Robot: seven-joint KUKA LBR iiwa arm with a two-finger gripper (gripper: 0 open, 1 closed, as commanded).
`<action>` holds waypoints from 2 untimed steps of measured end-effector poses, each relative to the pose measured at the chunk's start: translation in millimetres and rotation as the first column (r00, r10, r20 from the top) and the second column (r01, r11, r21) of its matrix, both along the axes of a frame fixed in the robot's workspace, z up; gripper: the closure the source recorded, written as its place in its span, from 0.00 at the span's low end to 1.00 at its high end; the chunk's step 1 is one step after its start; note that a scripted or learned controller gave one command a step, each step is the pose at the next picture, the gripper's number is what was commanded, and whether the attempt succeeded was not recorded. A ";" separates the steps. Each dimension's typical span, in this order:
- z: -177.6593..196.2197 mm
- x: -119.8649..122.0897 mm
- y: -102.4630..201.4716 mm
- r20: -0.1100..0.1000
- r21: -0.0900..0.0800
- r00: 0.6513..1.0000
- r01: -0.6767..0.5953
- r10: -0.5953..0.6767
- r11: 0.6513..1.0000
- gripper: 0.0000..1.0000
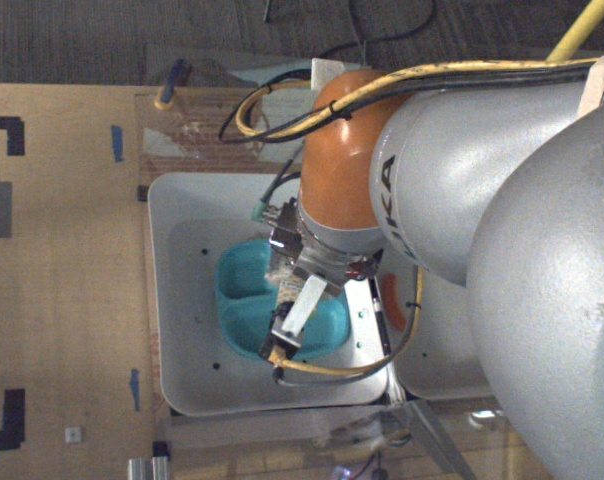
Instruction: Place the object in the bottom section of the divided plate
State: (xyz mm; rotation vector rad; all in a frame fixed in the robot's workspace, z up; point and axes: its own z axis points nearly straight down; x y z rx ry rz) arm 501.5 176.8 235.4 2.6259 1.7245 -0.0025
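Observation:
A teal divided plate lies in the left white bin, its ridges splitting it into sections. My arm, grey with an orange band, reaches in from the right and hangs right over the plate's right half. The gripper sits low above the plate's middle, and the wrist hides its tips. I make out nothing held there. A small orange-red thing shows just past the bin's divider, beside the wrist.
The arm covers most of the right bin. A metal strip runs between the two bins. Blue tape marks and black markers lie on the wooden bench to the left. Cables trail on the floor behind.

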 end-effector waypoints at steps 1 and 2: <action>89.6 -22.2 22.2 0.001 0.000 0.944 -0.330 0.330 0.944 1.00; 26.4 -4.1 -34.7 -0.002 0.001 0.980 -0.199 0.199 0.980 1.00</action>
